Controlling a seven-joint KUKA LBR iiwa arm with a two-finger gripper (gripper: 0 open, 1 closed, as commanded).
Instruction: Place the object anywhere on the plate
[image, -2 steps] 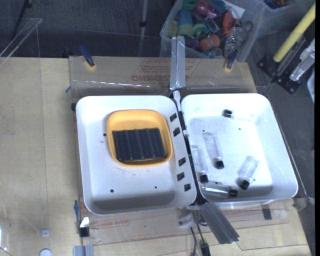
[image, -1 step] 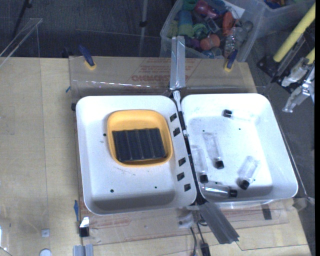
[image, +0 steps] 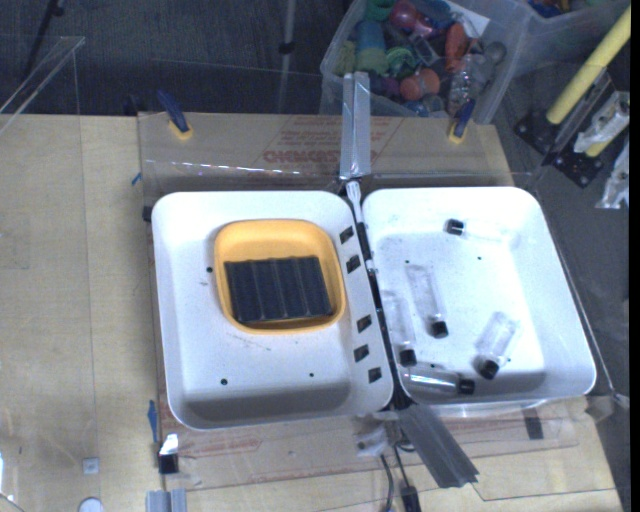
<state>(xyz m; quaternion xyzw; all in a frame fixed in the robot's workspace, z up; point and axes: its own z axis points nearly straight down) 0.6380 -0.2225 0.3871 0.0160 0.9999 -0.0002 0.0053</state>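
Yellow plate (image: 228, 240), one, carries one dark ridged block (image: 277, 288) in the left bin (image: 180, 300); four clear vials lie in the right bin (image: 520, 250).

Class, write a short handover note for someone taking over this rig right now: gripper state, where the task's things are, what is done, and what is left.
Gripper: no state to report from the camera view.
Plate: yellow, in the left bin, with a dark ridged block lying flat on it.
Right bin: several small clear vials with dark caps lie loose, one near the front right, one at the front edge, one near the middle, plus a small dark piece near the back.
Done: the dark block already rests on the plate.
Left: if a vial is the object meant, none is on the plate yet.
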